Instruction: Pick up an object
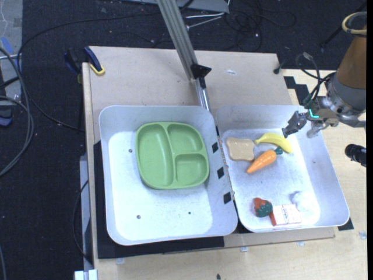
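Observation:
The right bin (326, 174) holds a yellow banana (274, 140), an orange carrot (262, 160), a slice of bread (239, 149), a red strawberry (262, 207), a red and white box (285, 214) and a small white object (303, 200). My gripper (306, 125) hangs over the bin's upper right part, just right of the banana and above it. Its two dark fingers stand apart with nothing between them.
The left bin (116, 174) holds a green divided plate (173, 155). A metal pole (180, 34) slants down from the top to the gap between the bins. Black clips (224, 174) sit along the bins' shared edge. The bench's wooden top (145, 74) lies behind the bins.

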### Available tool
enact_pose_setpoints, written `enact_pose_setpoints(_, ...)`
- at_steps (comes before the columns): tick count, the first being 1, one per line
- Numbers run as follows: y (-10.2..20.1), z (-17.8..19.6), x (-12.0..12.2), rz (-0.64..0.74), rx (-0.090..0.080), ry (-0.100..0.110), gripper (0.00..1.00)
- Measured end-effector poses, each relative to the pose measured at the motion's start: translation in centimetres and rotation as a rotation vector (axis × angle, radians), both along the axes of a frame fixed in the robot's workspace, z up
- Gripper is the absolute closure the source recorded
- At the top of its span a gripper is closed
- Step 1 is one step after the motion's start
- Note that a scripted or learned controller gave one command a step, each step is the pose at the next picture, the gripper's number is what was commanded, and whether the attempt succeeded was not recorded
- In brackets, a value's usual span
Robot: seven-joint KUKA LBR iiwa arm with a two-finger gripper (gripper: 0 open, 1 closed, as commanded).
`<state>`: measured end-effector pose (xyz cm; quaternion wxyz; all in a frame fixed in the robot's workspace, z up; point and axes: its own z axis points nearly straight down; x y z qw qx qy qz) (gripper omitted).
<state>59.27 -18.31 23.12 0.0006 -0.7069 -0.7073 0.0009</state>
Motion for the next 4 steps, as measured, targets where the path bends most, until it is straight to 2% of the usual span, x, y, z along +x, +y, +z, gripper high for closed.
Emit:
enact_pose_setpoints(1, 0.0, 0.1, 0.1, 0.0, -0.001, -0.002, 0.0)
enact_pose_setpoints(2, 0.1, -4.2, -0.3, -0.001, 0.001, 0.002, 0.0)
enact_pose_setpoints(3, -0.7, -10.2, 0.0, -0.002, 0.001, 0.003, 0.0)
enact_pose_setpoints(4, -0.6, -14.0, 0.0, -0.001, 0.0, -0.003, 0.0)
